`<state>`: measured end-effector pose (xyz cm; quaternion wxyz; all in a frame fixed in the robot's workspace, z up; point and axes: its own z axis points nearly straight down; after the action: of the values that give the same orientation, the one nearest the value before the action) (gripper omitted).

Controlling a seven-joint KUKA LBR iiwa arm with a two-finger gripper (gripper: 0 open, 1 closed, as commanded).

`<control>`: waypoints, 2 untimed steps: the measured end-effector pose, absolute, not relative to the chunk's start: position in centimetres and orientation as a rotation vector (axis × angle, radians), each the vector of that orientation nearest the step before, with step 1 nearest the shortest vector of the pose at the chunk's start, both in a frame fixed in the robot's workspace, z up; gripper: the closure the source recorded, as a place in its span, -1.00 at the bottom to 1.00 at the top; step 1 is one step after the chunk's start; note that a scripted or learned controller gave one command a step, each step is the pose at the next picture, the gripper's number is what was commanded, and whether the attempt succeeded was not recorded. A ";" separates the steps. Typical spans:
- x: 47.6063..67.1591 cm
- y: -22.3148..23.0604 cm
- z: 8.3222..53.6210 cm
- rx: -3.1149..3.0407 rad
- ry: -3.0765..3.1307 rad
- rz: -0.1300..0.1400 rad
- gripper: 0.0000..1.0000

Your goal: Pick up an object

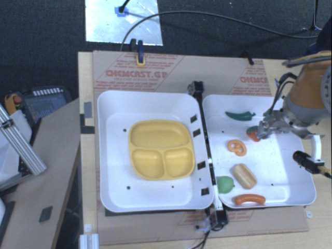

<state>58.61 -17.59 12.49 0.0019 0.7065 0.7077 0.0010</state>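
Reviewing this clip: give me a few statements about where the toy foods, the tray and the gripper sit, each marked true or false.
1. The yellow tray lies in the left bin. True.
2. The pretzel sits on the yellow tray. False: it lies in the right bin.
3. The gripper is over the right bin, at a small red object. True.
4. The hot dog bun lies beside the green chili. False: the pretzel lies between them.
5. The sausage lies near the right bin's front edge. True.
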 end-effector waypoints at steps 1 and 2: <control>58.6 -17.6 19.0 2.213 2.220 0.006 1.00; 58.7 -17.6 23.3 2.212 2.222 0.005 1.00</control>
<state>58.73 -17.55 23.35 0.0030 0.7055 0.7087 0.0016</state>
